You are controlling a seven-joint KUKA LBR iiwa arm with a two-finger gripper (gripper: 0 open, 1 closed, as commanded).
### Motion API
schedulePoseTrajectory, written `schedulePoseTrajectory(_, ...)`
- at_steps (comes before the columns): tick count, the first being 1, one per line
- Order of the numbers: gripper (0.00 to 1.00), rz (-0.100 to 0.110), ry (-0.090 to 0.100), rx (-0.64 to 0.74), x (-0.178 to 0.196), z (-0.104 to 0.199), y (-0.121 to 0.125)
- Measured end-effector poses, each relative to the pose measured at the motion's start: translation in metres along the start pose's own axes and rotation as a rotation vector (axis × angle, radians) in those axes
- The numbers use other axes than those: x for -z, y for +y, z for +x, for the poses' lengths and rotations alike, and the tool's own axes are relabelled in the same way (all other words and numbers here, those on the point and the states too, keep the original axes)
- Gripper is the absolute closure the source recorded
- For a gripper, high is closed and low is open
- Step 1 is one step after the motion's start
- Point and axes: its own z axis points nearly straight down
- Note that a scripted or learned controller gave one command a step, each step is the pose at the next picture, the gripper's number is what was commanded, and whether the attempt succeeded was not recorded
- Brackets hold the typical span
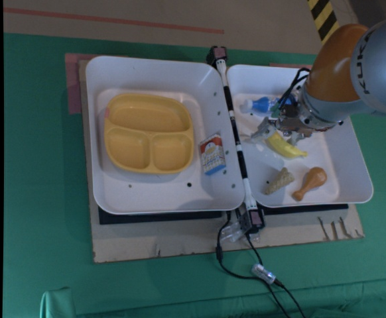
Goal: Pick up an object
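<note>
In the right bin [352,177], near its middle, lies a yellow plastic banana [286,148], long axis slanting from upper left to lower right, tip toward the right wall. Gripper [272,132] sits low over the banana's upper-left end; whether it is spread or closed cannot be told from here. Step judged: approach, nothing lifted. Next move calls for straddling the banana across its short width, then closing. Close by: tan ridged cone [279,181], orange drumstick toy [310,182], blue-and-white bottle [257,104].

Right bin [352,171] crowded by banana [287,148], cone [278,181], drumstick [310,182], open floor far right.
</note>
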Motion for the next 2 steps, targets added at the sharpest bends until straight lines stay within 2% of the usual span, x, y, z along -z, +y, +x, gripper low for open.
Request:
schedulePoseTrajectory(1,1.0,-0.013,-0.006,-0.009,0.015,-0.004,0.003)
schedulePoseTrajectory(2,1.0,0.01,0.005,0.002,0.162,0.039,0.033)
